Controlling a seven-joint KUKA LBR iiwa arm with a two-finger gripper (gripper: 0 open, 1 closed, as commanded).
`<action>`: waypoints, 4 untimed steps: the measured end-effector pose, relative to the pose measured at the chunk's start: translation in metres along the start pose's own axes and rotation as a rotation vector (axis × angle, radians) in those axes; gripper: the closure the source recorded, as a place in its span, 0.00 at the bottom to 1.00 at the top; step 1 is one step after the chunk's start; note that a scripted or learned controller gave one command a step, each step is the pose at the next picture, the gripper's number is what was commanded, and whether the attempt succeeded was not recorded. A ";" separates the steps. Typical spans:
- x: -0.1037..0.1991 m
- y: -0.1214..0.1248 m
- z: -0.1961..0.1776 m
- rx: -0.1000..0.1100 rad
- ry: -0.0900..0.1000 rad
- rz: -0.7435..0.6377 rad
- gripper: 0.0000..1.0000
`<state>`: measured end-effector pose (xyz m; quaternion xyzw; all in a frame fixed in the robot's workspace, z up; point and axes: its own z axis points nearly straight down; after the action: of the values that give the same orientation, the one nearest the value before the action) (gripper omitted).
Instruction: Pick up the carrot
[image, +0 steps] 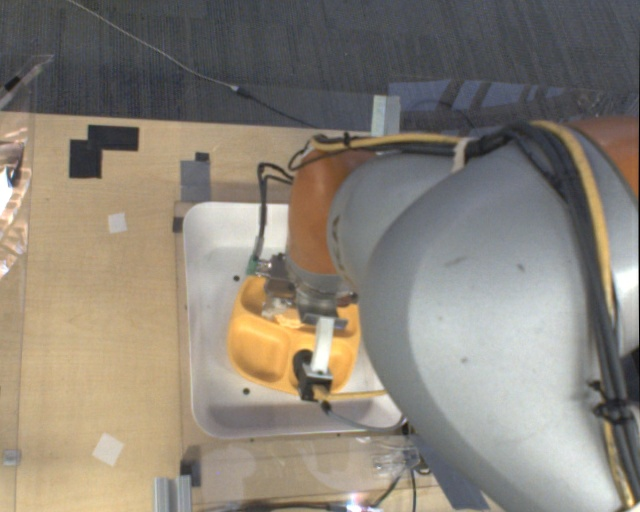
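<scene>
Camera view: the gripper (308, 322) sits low inside the white bin (212, 250) on the tabletop (100, 340), directly over a rounded yellow-orange object (255, 345) near the bin's centre. The wrist and grey arm cover the gripper from above, so its opening cannot be determined. The carrot cannot be identified with certainty. It probably lies beneath the wrist, against the yellow-orange object. The vertical approach suits a top-down grasp within the shallow walls.
</scene>
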<state>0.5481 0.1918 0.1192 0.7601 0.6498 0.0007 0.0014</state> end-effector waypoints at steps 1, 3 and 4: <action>-0.020 0.002 -0.119 -0.003 0.003 -0.244 1.00; -0.037 -0.016 -0.152 -0.005 0.004 -0.212 1.00; -0.043 -0.047 -0.005 0.001 0.003 -0.373 1.00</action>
<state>0.4946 0.1564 0.1245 0.6264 0.7795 0.0011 0.0003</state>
